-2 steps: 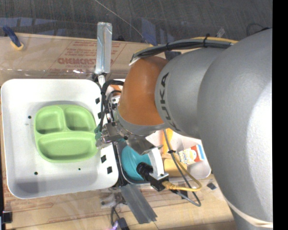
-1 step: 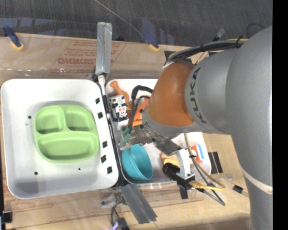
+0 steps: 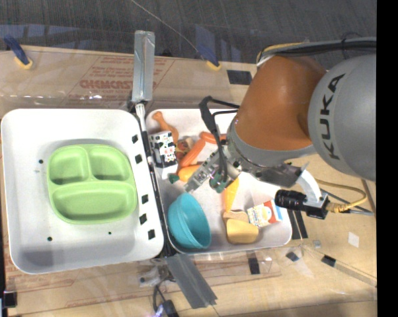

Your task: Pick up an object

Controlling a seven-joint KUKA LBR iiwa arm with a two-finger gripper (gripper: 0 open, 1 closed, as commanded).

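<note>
"KUKA" on grey arm

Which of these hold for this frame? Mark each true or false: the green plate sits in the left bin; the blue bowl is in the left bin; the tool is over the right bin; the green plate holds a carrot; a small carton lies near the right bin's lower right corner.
1. The green divided plate sits in the left bin. True.
2. The blue bowl is in the left bin. False: it lies in the right bin, at its lower left.
3. The tool is over the right bin. True.
4. The green divided plate holds a carrot. False: its compartments are bare; the orange carrot-like piece lies in the right bin.
5. A small carton lies near the right bin's lower right corner. True.
</note>
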